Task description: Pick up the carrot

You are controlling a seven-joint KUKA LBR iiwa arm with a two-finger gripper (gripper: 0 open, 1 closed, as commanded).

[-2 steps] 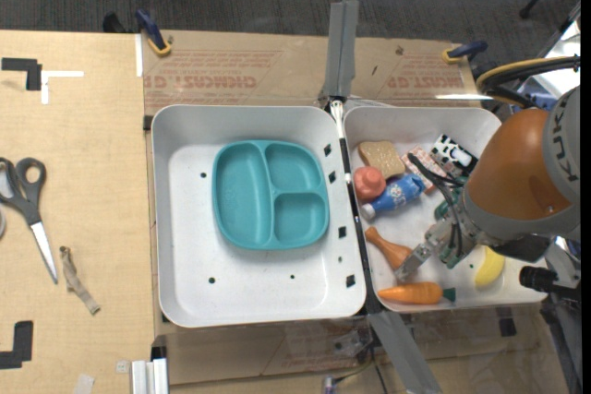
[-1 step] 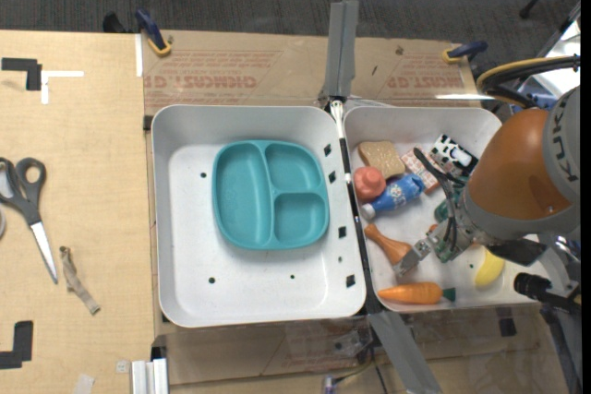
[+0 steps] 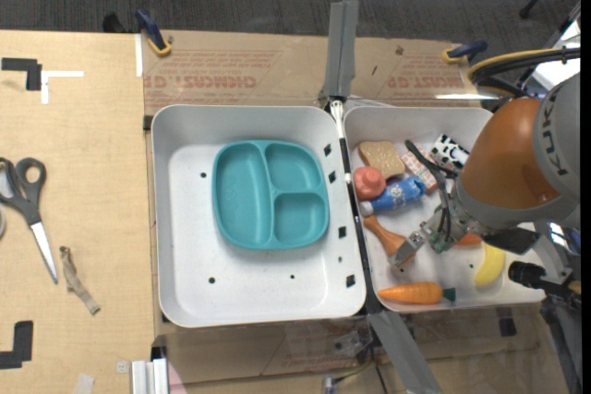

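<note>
carrot [image 3: 412, 293] lies nearest the camera, flat on the floor of the right bin [image 3: 434, 313] against its near wall, long axis running 9 to 3 o'clock, tip toward 9 and the green stub at 3. gripper [image 3: 417, 246] hangs just above it, so the carrot sits at about 6 o'clock from the fingertips, close but apart. its fingers look parted with nothing between them (a judgement from a slanted view, since the tips are small and dark). another orange piece [image 3: 388, 235] lies just at 10 o'clock of the gripper and could be mistaken for the target. a banana [image 3: 490, 266] lies at 3 o'clock of the gripper, a red ball [image 3: 368, 182] and a bottle [image 3: 403, 193] at 11. the bin floor is smooth white plastic, likely slippery, and the near wall leaves little room on the carrot's far side for a finger. left bin [image 3: 185, 226] holds a teal tray [image 3: 272, 195]; scissors [image 3: 30, 208] lie on the bench at far 9 o'clock.
</note>
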